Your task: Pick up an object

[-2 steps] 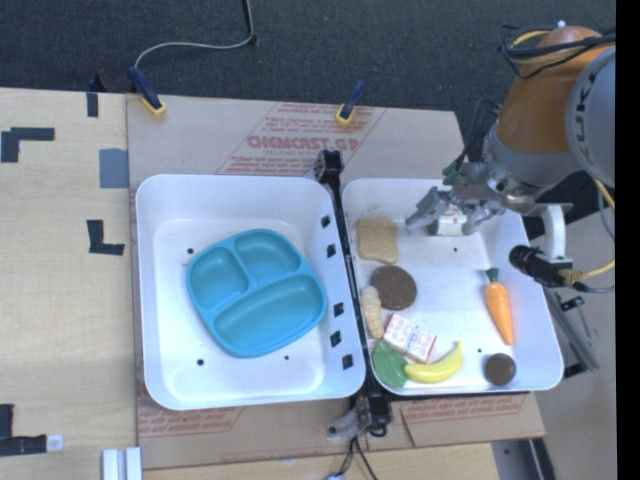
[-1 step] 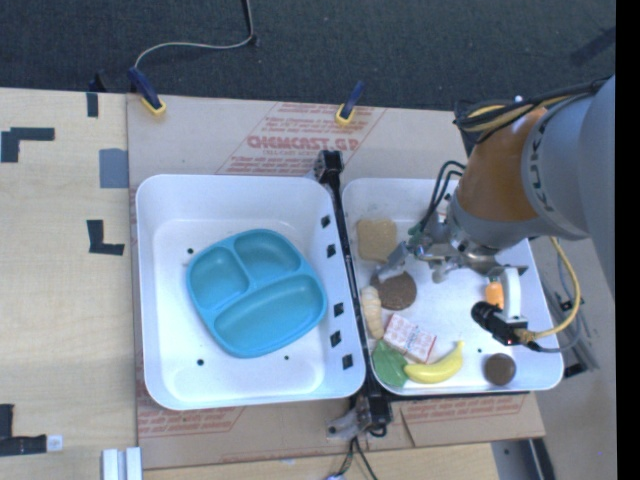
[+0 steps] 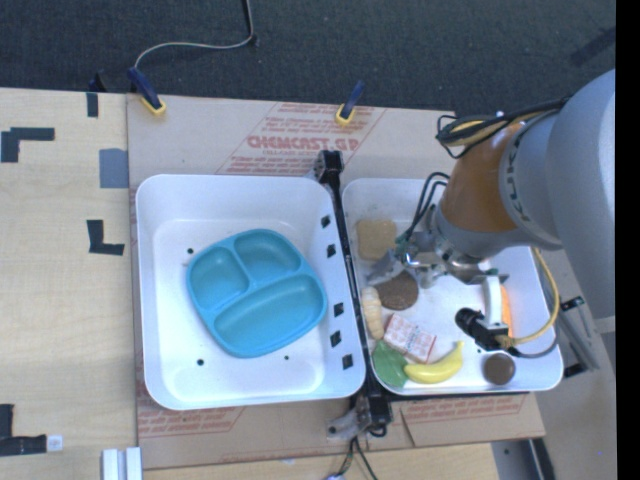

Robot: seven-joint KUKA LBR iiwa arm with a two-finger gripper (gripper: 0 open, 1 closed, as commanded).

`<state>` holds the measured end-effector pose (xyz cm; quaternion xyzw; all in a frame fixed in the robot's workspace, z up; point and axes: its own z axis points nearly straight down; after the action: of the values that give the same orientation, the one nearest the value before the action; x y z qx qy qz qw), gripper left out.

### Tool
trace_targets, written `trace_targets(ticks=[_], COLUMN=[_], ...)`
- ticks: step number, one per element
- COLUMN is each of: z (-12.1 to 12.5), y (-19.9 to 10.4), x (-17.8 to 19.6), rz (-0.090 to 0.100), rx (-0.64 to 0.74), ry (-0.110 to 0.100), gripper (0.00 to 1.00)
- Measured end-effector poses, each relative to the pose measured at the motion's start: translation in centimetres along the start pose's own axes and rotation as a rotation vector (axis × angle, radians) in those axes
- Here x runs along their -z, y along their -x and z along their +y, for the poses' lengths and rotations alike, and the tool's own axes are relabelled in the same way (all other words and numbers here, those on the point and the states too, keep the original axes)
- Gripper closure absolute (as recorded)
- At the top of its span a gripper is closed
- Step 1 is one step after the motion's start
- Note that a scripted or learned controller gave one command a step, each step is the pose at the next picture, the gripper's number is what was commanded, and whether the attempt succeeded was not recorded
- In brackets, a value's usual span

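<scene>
Nothing is lifted yet, as far as I can see from here. The gripper (image 3: 408, 265) is down low in the right bin (image 3: 520, 386), just over the upper edge of the brown disc (image 3: 399, 292), and everything in that bin lies flat on its floor. The wrist hides the working end of the claw, so I cannot tell whether it is wide or narrow, and I see nothing held in it. The brown disc looks the likeliest pick, so I'd judge the reach made and the closing and lifting all left to do. It is crowded round that disc: a tan slice of bread (image 3: 376, 236) sits just above it, a pale yellow cob (image 3: 372, 313) is touching or nearly touching its lower left, and a red-and-white packet (image 3: 410, 338) lies just below. Further below comes a banana (image 3: 436, 368) with a green piece (image 3: 389, 367) at its left end. A small brown ball (image 3: 498, 368) sits well off to the disc's lower right, near the bin's corner. The black divider (image 3: 338, 258) stands near on the disc's left, so there is little room to slide that way. The barest floor lies to the disc's right, under the arm. Straight up seems the cleanest way out. Far to the disc's left, the left bin (image 3: 160, 268) holds a blue divided plate (image 3: 258, 290) with bare floor all round it.
</scene>
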<state>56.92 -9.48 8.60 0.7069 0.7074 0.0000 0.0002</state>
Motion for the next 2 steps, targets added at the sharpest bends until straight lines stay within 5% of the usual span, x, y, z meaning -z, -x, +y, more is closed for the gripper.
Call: trace_targets(ticks=[1, 2], z=[0.28, 0.08], y=[0.13, 0.07], x=[1.27, 1.01], rz=[-0.003, -0.002], rx=[-0.001, -0.001], ry=[0.009, 0.003], gripper=[1.0, 0.0])
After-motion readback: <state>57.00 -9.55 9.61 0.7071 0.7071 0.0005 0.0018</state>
